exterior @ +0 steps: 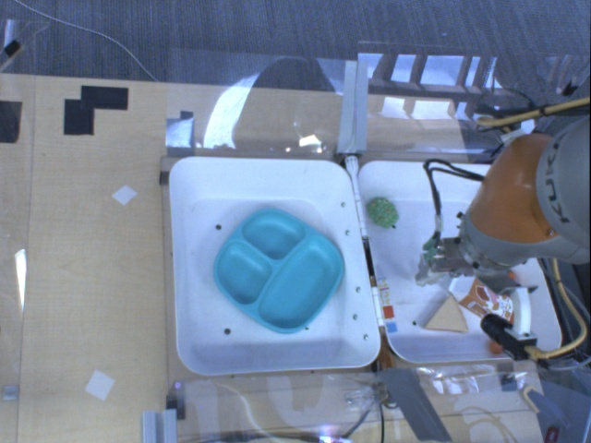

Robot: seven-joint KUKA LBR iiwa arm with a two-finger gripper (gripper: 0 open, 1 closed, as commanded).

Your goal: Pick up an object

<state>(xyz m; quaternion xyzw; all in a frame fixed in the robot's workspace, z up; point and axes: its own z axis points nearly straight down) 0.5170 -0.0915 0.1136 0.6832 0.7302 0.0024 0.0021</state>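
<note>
I see my tool (434,268) low inside the right bin (406,335), above a tan wedge (447,316); I cannot tell its state. A green ball (382,212) lies apart. A blue divided plate (279,269) sits in the left bin (199,340).

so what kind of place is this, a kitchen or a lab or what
Most likely a robotics lab test bench: a grey and orange arm reaches over two white bins, one holding a blue divided plate, with cables and clear guard panels around.
</note>
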